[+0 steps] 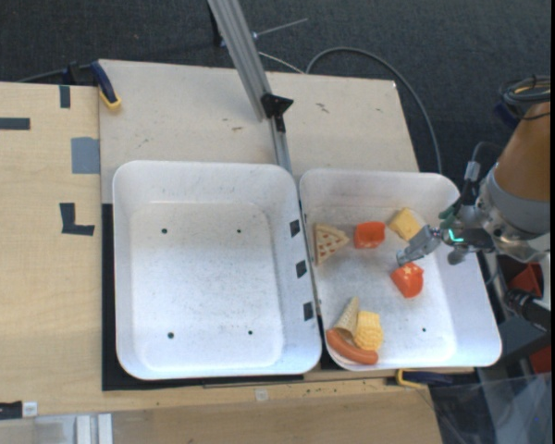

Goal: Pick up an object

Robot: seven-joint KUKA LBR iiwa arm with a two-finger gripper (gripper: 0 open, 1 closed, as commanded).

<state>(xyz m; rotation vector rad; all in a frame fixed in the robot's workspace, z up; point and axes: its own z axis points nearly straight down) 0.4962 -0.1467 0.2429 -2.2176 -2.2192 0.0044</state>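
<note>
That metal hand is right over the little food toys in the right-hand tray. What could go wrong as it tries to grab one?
The hand hovers between the yellow cheese block and the red piece, so it might nudge one away while closing on the other. Both are small, so a grab could slip off. The pieces sit near the right bin's outer side, and a bump could push one against its wall, where grabbing looks harder.

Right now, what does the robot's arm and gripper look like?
The arm enters from the view's right: an orange band above a grey wrist. Below it sits a darker metal gripper with slim grey fingers and a small green-cyan light glowing on its body. Dark cables hang beside the arm.
</note>
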